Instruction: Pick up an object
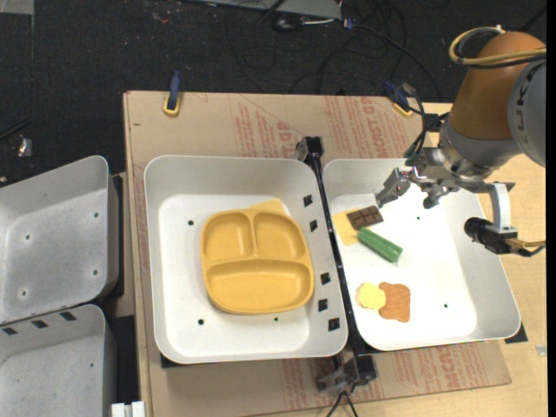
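Yellow plastic fills the left bin (165, 233): a divided tray (257, 261) lies flat in its middle. In the right bin (486, 294), a green cylinder (380, 245) lies tilted near the centre, touching a brown block (366, 216) at its 11 o'clock, which rests on a pale yellow slice (347, 229). A yellow disc (371, 296) and an orange-brown piece (397, 301) touch each other at the cylinder's 6 o'clock. The hand (413, 189) hovers at the bin's 12 o'clock, fingers (389, 188) spread, grasping nothing, beside the brown block.
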Robot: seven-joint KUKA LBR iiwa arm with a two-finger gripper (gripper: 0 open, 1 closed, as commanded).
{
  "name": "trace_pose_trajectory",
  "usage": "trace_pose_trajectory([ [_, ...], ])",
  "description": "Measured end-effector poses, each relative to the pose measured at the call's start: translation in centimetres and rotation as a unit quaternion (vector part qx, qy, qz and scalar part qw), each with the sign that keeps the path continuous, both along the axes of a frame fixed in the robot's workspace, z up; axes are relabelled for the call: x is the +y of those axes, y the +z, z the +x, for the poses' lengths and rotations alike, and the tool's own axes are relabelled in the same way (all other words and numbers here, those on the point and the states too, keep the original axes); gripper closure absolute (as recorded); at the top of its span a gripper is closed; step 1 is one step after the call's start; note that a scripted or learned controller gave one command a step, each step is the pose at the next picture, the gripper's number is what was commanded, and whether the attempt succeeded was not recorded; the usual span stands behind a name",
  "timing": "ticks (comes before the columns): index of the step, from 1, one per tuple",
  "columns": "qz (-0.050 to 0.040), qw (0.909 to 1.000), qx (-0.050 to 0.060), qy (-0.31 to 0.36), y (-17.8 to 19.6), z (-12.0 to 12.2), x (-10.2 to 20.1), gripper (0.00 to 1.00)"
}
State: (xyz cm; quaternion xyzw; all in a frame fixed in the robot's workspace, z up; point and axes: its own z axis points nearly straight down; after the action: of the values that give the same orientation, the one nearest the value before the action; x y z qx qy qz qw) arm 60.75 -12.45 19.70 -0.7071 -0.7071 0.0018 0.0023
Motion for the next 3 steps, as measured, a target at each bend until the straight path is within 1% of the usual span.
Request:
trace_pose_trajectory([
  [1,0.0001,1.0,0.0,-0.001,-5.6,-1.1,-0.2,0.0],
  [2,0.0005,1.0,-0.003,-0.001,-10.6,-1.1,-0.1,0.0],
  [3,-0.0003,1.0,-0.005,-0.001,-9.3,-1.0,-0.1,1.0],
])
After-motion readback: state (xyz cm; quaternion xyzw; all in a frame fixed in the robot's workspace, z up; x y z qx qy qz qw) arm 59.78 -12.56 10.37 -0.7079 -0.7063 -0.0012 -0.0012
